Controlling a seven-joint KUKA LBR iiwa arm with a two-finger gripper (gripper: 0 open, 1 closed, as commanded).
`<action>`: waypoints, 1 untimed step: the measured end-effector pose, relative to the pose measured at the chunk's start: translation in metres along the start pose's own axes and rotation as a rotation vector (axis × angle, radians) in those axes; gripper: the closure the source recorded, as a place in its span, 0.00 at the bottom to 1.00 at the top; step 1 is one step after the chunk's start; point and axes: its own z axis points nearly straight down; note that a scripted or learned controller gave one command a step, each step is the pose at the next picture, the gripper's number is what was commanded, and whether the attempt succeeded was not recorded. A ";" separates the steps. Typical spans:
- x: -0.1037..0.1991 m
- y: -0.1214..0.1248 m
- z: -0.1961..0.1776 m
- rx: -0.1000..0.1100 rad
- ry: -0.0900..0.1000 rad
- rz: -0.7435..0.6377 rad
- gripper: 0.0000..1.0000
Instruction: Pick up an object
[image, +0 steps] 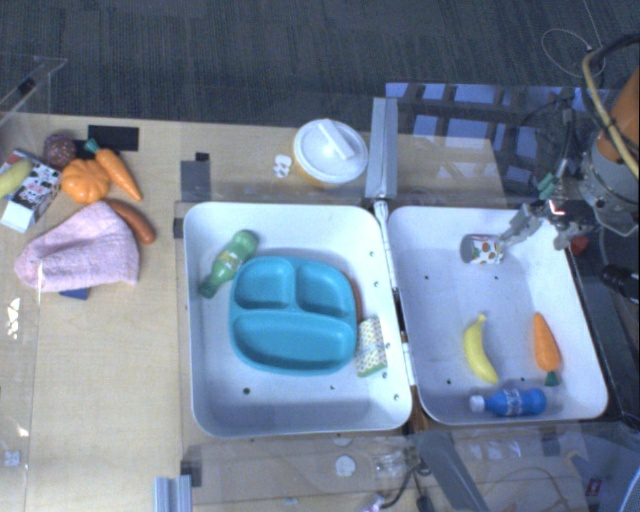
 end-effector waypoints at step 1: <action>0.006 -0.035 0.099 0.001 0.000 -0.152 0.00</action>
